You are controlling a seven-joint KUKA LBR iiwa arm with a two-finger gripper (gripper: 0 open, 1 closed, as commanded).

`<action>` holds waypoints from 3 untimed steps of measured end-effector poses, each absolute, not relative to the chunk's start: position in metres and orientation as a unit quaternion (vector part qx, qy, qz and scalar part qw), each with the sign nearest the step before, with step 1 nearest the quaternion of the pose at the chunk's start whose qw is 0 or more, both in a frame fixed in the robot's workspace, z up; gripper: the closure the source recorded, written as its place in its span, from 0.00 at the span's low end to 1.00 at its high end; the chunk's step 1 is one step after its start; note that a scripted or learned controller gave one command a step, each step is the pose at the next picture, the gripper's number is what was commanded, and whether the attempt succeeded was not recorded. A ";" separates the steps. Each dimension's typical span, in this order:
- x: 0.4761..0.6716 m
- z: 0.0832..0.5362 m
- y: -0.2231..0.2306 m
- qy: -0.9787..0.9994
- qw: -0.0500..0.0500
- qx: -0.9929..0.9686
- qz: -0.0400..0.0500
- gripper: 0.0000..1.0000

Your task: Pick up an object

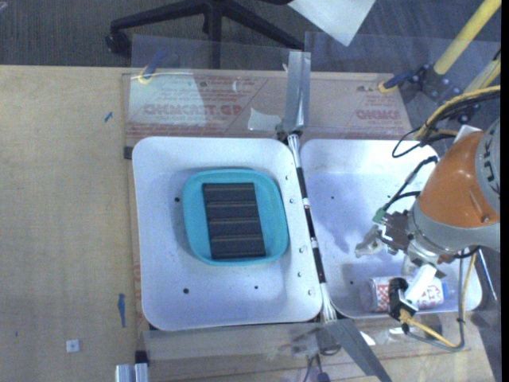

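A small container with a red-and-white patterned label (384,294) lies on its side near the front edge of the right bin (342,189). The robot's wrist hardware covers part of it. My gripper (371,243) hangs over the right bin, just above and slightly left of that container, with nothing visible between its metal tips. In the left bin (159,277) a teal dish (192,213) sits in the middle. A dark ribbed rectangular block (233,220) lies flat on it.
The grey arm with its orange band (453,189) reaches in over the right bin's right side, with cables trailing above it. A metal divider (306,213) separates the two bins. Cardboard panels stand behind the bins, and the bare bench spreads to the left.
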State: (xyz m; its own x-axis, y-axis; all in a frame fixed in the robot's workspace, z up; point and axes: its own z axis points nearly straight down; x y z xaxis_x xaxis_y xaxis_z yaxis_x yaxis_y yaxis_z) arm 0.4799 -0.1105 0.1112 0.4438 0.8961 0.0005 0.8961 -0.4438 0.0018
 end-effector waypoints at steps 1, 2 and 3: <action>0.479 0.177 -0.155 0.441 0.000 0.897 -0.001 0.00; 0.479 0.184 -0.048 0.509 -0.002 0.860 -0.002 0.00; 0.479 0.126 -0.104 0.679 -0.001 0.734 -0.001 0.00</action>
